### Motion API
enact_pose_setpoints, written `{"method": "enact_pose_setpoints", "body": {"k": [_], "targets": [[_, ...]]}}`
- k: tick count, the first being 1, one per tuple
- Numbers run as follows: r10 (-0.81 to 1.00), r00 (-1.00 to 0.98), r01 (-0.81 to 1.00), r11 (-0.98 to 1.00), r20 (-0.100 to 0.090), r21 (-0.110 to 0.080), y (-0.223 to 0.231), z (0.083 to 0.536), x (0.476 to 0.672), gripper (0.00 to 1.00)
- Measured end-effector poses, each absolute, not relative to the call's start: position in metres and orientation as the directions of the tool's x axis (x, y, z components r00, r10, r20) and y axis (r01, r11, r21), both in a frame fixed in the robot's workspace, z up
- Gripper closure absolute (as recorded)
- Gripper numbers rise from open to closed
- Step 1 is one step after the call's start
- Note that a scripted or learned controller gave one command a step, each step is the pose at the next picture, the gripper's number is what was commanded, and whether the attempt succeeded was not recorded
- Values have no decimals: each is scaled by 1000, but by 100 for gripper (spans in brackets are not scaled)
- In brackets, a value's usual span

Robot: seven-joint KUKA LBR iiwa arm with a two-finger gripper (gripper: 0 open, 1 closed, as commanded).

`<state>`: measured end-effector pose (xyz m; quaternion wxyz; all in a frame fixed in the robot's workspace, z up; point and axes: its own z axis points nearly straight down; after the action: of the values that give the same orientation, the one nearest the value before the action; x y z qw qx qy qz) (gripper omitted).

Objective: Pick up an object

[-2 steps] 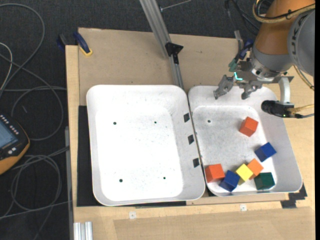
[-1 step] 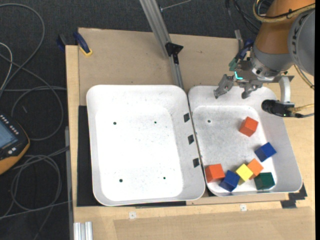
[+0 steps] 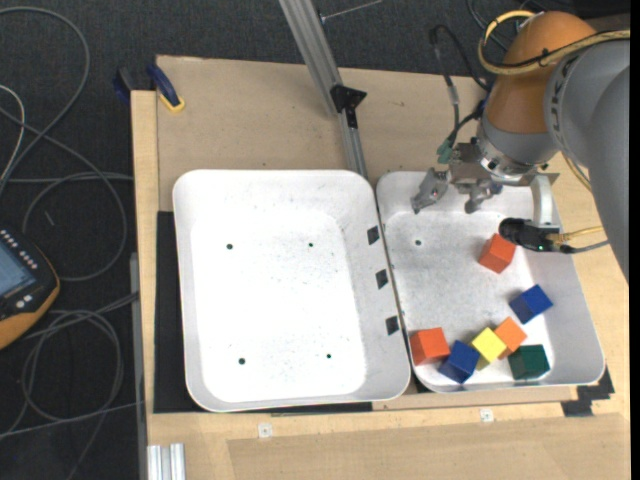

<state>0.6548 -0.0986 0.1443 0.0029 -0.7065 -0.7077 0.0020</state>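
Over the far end of the right shallow white plastic bin (image 3: 570, 308) hangs the claw (image 3: 452, 196), its two grey fingers spread apart and holding nothing. Just to its right and nearer the camera lies an orange-red cube (image 3: 496, 253). Farther toward the near rim sit a blue cube (image 3: 533, 301), a yellow cube (image 3: 488, 344), a green cube (image 3: 529, 362) and another orange cube (image 3: 431, 344).
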Motion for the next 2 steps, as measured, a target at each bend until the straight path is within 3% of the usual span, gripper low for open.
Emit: {"method": "enact_pose_setpoints", "body": {"k": [1,2], "targets": [[1000,-1,1000,1,1,-7,-98,96,654,0],[1000,-1,1000,1,1,2,-97,112,656,100]]}}
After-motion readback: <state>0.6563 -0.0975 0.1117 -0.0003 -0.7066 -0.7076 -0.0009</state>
